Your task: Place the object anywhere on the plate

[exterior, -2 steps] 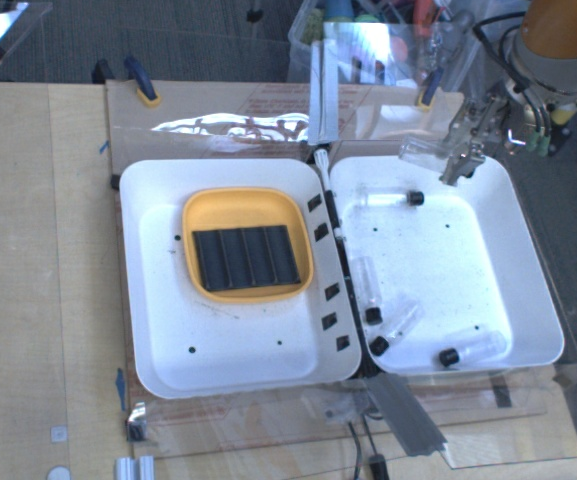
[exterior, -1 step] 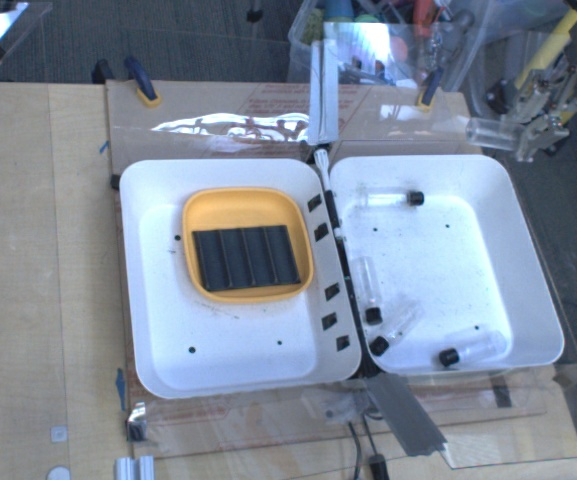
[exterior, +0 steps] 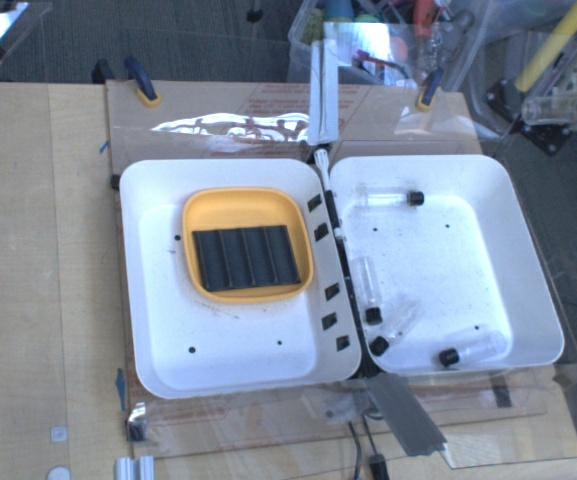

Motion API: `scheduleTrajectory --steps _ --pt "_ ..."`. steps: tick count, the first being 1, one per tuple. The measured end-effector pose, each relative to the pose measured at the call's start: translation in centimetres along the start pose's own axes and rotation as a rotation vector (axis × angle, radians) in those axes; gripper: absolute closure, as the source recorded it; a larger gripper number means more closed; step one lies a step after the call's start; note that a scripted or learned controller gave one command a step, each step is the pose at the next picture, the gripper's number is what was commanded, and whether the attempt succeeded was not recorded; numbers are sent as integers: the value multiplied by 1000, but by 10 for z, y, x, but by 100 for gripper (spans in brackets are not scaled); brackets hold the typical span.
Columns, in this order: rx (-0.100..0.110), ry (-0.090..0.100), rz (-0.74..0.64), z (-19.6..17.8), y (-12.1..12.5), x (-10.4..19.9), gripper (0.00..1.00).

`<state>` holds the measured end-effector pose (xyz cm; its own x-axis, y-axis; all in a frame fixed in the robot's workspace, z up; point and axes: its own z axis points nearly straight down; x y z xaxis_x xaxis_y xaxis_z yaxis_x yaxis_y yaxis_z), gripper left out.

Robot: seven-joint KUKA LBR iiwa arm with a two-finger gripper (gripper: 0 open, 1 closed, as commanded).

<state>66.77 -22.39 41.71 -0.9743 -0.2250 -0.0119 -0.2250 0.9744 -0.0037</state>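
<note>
So the yellow plate (exterior: 248, 243) is sitting in the left bin (exterior: 158, 348) with the black ridged object (exterior: 246, 258) lying flat on it, dead center. Over at 3 o'clock, the right bin (exterior: 508, 268) is holding four clear vials (exterior: 391, 199) with black caps.

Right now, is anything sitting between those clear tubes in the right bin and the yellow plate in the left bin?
Yes. The raised rims where the two bins meet run between the clear tubes and the yellow plate. A black ridged block already covers most of the plate's middle.
</note>
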Motion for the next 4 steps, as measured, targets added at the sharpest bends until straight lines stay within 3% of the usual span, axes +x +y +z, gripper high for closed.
scheduleTrajectory --steps 1,4 --pt "-1 -1 -350 -20 2 -1 100" --pt "-6 -2 -1367 -19 2 -1 100"
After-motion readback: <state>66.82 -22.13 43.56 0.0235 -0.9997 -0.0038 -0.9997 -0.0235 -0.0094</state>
